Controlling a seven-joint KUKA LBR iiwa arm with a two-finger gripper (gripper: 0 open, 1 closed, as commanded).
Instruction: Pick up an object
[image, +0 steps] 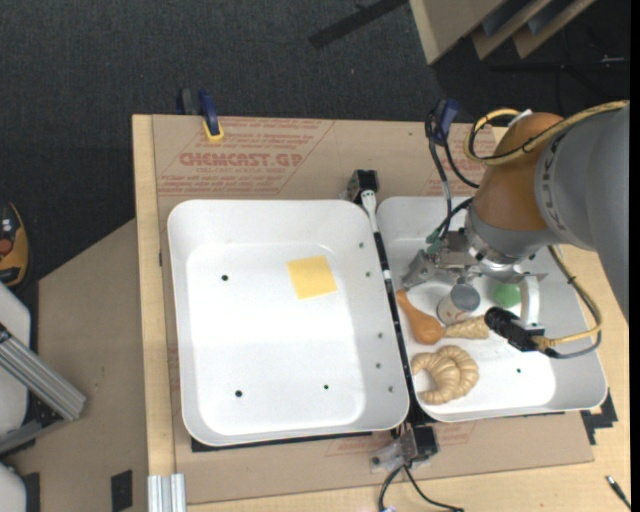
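Two bins: left bin (200, 330) holds a yellow square (312, 277); right bin (570, 385), toys; end effector (463, 296) state unclear.

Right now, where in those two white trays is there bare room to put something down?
The left bin is mostly bare: only a yellow square lies near its far middle. The right bin is crowded: the gripper hangs over an orange piece, a tan coiled piece and something green. Its near right corner is free.
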